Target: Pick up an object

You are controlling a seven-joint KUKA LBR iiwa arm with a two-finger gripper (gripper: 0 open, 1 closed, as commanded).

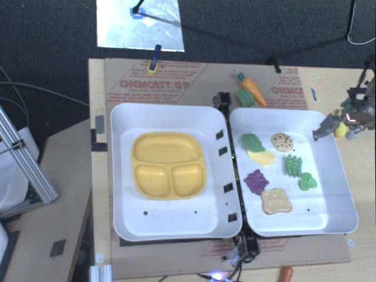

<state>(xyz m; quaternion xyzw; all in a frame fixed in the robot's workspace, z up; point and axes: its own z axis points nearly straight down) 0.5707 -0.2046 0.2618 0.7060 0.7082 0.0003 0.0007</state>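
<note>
In the right bin (329,216) lie several toy foods: a green leaf with a yellow piece (257,148), a chip cookie (282,141), a green ridged piece (293,164), a small green broccoli (306,183), purple grapes (256,181) and a tan toast slice (275,201). My gripper (322,133) reaches in from the right edge, over the bin's upper right corner, apart from every item. A yellow bit shows by its wrist.
The left bin (126,216) holds a yellow divided plate (168,164). A toy carrot (251,90) lies on the cardboard behind the bins. A shiny sheet (140,16) sits at the far back. A metal frame (23,163) stands at the left.
</note>
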